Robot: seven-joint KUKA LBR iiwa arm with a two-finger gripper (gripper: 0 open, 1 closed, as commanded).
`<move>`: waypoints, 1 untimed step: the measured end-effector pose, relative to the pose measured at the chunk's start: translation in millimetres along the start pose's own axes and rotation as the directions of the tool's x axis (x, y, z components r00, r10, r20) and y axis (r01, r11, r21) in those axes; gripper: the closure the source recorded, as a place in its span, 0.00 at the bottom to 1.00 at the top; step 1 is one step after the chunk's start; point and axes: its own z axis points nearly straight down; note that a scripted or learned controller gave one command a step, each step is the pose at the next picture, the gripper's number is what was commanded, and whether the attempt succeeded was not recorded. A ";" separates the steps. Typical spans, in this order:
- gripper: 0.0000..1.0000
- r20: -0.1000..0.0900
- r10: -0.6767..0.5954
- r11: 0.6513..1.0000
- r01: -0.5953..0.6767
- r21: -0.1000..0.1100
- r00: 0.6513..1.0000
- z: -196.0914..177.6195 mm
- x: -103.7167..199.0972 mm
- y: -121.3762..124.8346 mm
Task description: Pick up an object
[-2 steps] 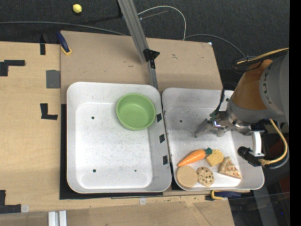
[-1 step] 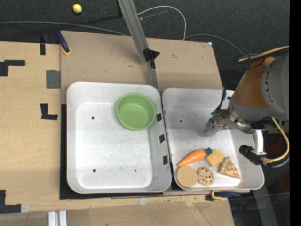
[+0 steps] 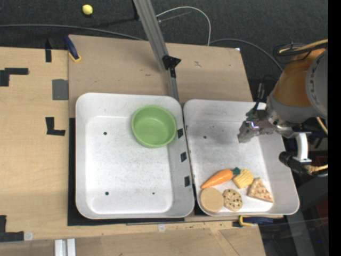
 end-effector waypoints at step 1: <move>1.00 0.000 0.001 1.000 -0.001 0.000 1.000 -43.8 -4.4 4.3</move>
